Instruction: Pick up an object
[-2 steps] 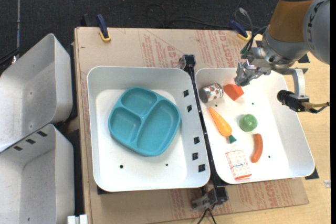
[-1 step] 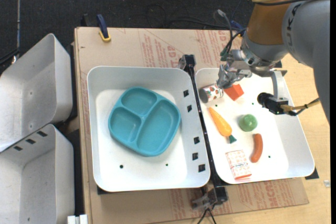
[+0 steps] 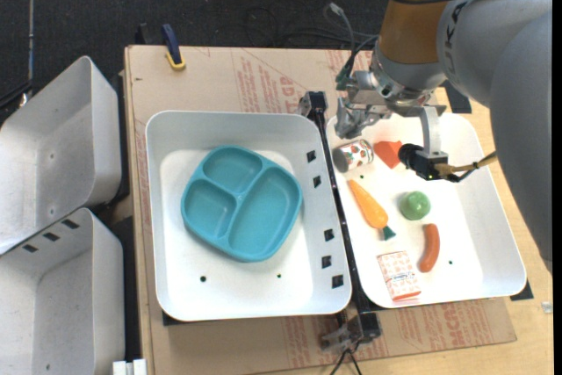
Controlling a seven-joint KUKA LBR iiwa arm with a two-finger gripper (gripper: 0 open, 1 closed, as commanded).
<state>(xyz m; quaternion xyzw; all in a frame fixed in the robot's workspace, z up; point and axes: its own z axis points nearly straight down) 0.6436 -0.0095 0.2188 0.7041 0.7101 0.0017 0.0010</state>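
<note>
tool [image 3: 354, 134] hangs just above the speckled ball [image 3: 355, 155].

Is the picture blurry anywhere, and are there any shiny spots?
In the camera view, the carrot, green ball and blue plate look sharp; the white bins' rims glare brightly, and the pincer casts only soft shadows.

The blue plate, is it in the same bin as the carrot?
No, the blue plate lies in the left bin, the carrot in the right bin.
</note>
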